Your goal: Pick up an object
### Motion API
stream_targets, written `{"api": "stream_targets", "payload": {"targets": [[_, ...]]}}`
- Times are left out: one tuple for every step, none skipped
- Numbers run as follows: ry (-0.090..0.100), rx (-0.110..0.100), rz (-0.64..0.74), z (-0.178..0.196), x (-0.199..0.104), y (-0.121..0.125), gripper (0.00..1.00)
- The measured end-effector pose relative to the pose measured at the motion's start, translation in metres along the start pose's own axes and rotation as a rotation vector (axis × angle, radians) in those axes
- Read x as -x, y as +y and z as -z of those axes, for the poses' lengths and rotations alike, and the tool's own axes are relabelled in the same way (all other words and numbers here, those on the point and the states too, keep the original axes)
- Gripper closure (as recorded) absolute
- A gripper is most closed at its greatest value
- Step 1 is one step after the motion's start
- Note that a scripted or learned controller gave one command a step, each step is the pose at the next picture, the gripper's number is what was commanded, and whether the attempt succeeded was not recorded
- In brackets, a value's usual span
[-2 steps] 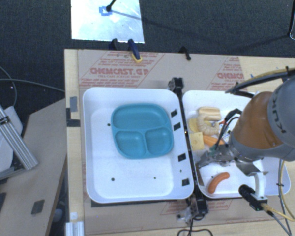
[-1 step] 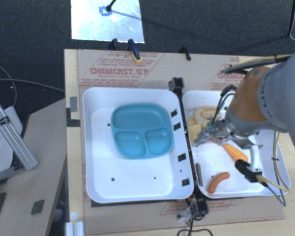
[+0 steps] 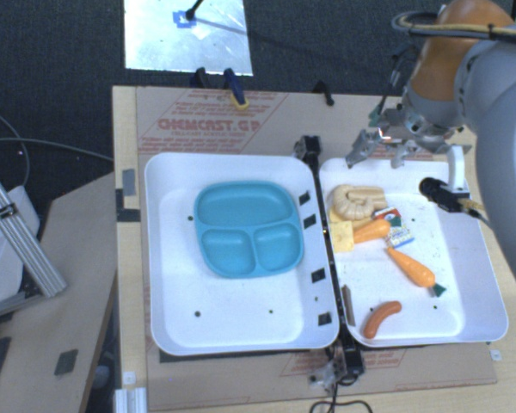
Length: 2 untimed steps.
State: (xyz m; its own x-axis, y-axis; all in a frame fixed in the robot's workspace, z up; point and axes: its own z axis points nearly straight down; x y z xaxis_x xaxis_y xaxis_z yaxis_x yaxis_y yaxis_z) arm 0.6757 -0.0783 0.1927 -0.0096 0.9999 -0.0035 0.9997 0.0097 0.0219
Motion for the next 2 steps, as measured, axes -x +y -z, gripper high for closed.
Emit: {"api": "stream_targets", "payload": {"targets": [[-0.002, -0.012, -0.011, -0.102, 0.028, -0.077, 0.00], [-0.005, -0.005, -0.003, -0.085, 0.029, -0.072, 1.00]]}}
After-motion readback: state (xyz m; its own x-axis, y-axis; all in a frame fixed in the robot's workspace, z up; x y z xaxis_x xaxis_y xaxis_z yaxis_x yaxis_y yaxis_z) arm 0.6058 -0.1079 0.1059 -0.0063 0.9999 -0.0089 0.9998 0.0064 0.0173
